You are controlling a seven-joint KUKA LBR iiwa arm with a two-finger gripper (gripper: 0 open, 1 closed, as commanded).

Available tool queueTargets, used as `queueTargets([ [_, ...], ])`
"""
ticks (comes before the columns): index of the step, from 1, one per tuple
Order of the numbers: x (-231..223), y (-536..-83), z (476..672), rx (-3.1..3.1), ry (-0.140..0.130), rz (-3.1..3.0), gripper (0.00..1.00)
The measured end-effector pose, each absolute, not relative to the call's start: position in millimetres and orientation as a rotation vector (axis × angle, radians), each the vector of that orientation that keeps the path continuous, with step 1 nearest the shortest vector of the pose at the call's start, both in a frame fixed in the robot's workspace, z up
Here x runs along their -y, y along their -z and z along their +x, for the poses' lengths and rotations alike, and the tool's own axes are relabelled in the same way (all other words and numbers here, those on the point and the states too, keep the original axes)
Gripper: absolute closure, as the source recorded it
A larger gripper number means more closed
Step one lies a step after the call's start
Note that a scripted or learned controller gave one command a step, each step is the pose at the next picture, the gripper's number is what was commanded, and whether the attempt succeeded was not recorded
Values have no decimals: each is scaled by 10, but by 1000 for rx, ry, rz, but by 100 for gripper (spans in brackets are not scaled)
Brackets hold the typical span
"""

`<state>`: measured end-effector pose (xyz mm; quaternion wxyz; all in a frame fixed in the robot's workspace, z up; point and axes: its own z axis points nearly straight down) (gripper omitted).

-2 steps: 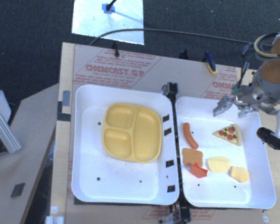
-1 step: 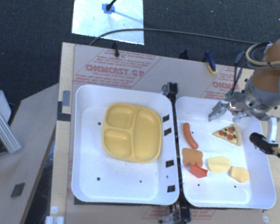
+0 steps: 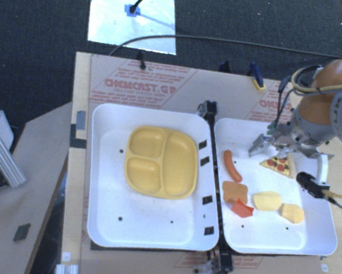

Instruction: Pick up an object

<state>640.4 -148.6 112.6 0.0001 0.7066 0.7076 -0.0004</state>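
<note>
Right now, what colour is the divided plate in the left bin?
Pale yellow; the divided plate shows clearly in the camera view.

Even, fairly bright light falls from above, casting only faint, soft shadows. The two white bins (image 3: 148, 234) read close to overexposed, their floors nearly featureless. A shiny sheet (image 3: 132, 14) in the upper left of the frame shows pale bluish glare. The dark floor around the bench stays dim and grainy. Focus is moderate throughout; edges look slightly soft and the resolution is low.
</note>
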Motion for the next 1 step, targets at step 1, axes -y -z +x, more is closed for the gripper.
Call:
queueTargets([
  [1,1485,-869,6429,-2220,-4,2214,0],
])
